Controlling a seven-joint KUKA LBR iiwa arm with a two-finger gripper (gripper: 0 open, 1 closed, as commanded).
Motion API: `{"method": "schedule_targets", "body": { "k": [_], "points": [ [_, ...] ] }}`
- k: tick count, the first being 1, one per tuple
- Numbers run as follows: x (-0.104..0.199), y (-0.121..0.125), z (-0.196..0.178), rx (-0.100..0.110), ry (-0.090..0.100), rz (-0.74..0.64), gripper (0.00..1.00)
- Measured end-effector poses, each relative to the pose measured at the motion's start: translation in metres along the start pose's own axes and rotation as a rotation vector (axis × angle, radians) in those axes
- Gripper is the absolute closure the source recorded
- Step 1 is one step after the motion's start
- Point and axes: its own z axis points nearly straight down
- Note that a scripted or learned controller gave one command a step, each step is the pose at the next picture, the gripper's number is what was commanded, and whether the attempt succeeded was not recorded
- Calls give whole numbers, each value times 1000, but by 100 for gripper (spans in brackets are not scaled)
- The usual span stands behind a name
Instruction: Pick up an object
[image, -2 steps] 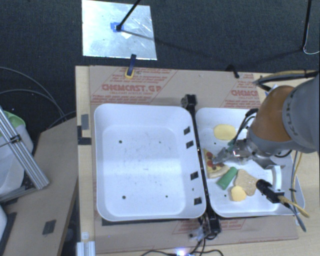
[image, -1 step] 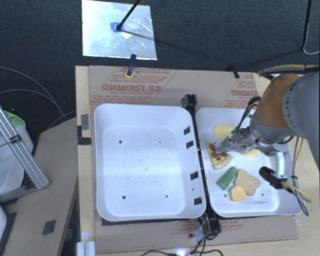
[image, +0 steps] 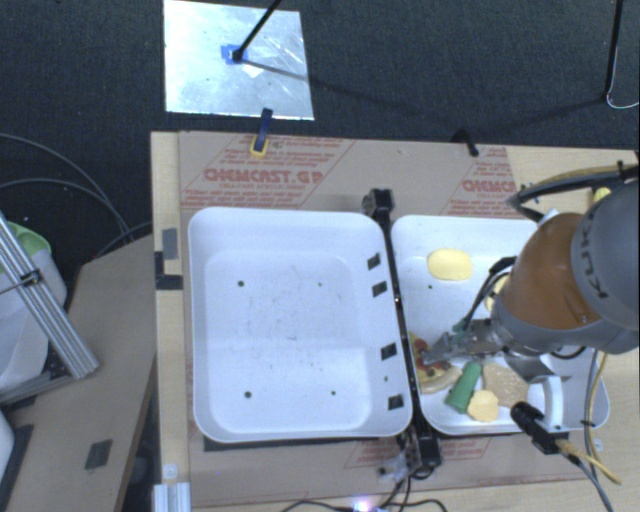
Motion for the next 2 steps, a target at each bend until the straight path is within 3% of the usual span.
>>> {"method": "schedule_targets", "body": {
  "k": [1,2],
  "points": [
    [1,4,-11,-2,6,-4,100],
    [76,42,-131,-8,8,-17,100]
  ]
}}
